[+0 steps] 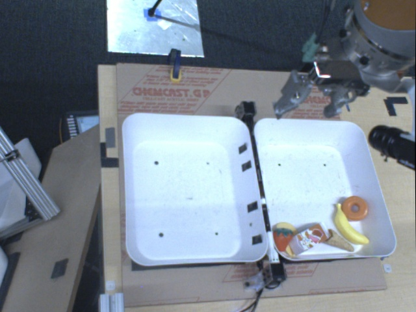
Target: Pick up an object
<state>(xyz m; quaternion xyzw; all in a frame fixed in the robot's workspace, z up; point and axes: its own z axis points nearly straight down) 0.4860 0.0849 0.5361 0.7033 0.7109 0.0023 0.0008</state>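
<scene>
In the right bin [312,142], several small toy foods lie along the near edge. A yellow banana [348,226] and an orange donut [355,207] sit at the near right. A red and white packet [307,238], a brown cone [339,242] and an orange-red fruit [283,234] lie beside them. My gripper [307,104] hangs high above the far rim of the right bin, open, with its two fingers spread and nothing between them.
The left bin [185,187] stands beside the right one, joined by a black hinge strip [255,174]. A metal sheet [155,17] lies at the back on the dark floor. A blue and yellow clamp [175,65] holds the cardboard's far edge.
</scene>
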